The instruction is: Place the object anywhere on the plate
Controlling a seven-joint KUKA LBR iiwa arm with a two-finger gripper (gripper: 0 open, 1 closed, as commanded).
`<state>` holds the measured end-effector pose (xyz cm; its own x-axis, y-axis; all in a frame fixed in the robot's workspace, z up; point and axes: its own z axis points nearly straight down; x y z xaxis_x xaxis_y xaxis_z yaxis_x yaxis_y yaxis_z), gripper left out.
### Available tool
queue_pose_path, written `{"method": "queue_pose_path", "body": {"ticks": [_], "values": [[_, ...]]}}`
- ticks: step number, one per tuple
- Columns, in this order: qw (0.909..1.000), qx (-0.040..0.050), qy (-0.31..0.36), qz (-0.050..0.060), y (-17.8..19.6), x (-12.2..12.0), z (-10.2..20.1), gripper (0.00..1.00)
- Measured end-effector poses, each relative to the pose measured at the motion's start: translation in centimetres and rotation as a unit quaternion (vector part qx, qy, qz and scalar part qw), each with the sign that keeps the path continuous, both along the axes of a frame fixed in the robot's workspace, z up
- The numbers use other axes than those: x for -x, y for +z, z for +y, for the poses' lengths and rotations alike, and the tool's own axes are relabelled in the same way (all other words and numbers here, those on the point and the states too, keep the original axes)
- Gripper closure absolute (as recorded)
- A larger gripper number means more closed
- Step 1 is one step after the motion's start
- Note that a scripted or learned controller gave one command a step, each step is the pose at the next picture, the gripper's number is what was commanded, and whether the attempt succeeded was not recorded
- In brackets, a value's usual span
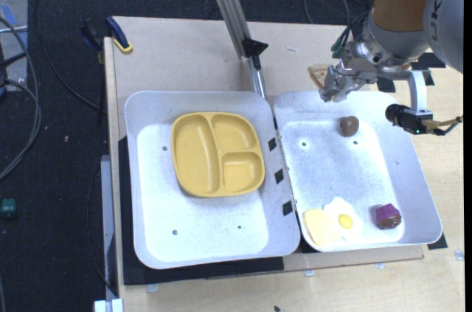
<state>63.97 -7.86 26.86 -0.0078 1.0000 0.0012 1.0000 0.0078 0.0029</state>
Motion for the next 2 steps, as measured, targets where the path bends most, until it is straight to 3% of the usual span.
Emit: {"method": "queue_pose_path", "body": {"ticks": [2], "values": [[1.0, 0.0002, 0.0, 0.002, -1.3, -0.8, 8.8, 1.0]]}}
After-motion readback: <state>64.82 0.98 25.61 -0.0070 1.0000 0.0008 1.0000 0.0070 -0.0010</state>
